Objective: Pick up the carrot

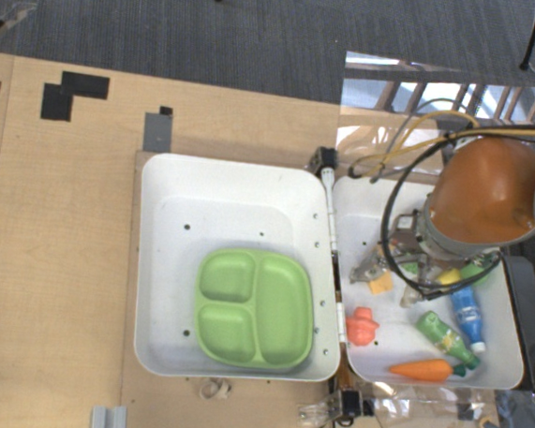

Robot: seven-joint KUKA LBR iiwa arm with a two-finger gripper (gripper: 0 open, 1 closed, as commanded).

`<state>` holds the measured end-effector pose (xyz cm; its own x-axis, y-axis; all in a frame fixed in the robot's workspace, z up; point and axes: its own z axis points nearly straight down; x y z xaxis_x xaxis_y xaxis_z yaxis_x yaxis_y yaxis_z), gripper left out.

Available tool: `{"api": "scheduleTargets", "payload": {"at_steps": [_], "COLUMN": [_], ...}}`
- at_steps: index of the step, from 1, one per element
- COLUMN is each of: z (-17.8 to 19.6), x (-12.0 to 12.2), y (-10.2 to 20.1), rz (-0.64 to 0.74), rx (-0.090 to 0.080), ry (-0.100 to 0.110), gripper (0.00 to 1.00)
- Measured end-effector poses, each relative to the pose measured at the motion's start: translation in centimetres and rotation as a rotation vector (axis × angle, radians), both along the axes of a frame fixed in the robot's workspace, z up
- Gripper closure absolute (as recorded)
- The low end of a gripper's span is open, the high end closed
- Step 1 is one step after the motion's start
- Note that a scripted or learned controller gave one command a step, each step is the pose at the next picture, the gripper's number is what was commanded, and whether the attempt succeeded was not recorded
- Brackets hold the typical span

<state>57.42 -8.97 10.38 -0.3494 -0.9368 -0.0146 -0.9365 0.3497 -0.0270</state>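
Observation:
The carrot (421,369) is orange with a green tip and lies flat along the front wall of the right bin (353,203). My gripper (376,268) hangs under the orange wrist band (484,190), low over the middle of that bin. It is well behind and to the left of the carrot, and apart from it. A small yellow-orange piece (381,284) lies just below the gripper.
A red toy fruit (361,327) sits near the right bin's left wall. A green bottle (446,334), a blue bottle (468,314) and a yellow item (450,276) crowd the space behind the carrot. The left bin (171,190) holds a green divided plate (255,307).

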Motion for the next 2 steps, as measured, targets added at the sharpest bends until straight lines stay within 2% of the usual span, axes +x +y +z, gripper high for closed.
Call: {"api": "scheduleTargets", "payload": {"at_steps": [1,2], "z": [-1.4,8.8], "x": [-2.7,2.9], "y": [-0.4,1.9], "rz": [0.265,0.168], "rx": [-0.008,-0.006], "ry": [0.01,0.007], "gripper": [0.0,0.0]}}
